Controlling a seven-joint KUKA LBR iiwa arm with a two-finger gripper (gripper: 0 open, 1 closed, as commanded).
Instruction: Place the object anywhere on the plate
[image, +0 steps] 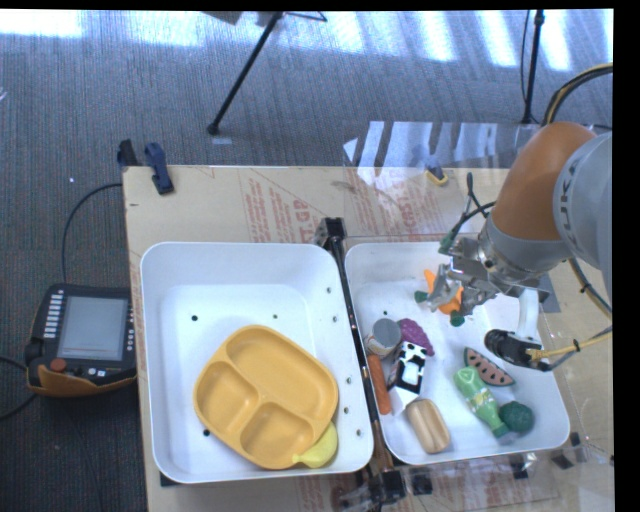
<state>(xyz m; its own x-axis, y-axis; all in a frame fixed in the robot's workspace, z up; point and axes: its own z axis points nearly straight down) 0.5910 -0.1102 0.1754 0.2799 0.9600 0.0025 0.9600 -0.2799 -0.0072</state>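
Observation:
A yellow plate with three compartments lies in the left white bin, toward its front. My gripper hangs over the back of the right bin, shut on a small orange toy that has a green tip. The toy sits between the dark fingers, lifted above the bin floor. The plate is well to the left of and nearer than the gripper, across the divide between the bins.
The right bin also holds a grey cup, purple eggplant, black-and-white carton, bread roll, watermelon slice, green bottle and dark green ball. A yellow piece pokes out beside the plate's front edge.

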